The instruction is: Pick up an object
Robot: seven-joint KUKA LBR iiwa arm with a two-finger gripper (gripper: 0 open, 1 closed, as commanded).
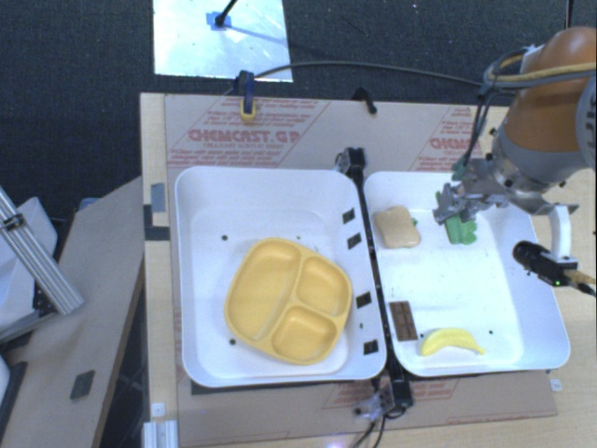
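My gripper (456,209) hangs over the back of the right bin (485,292), reaching in from the right. A small green object (462,231) sits between its fingertips, its top tucked into the fingers, and the gripper is shut on it. In the same bin a tan bread-like piece (397,227) lies to the left of the gripper. A brown chocolate bar (403,320) and a yellow banana (451,343) lie near the front.
The left bin (205,203) holds a yellow divided plate (288,299). A black divider with clips (364,250) runs between the two bins. Cardboard lies under both bins on the bench.
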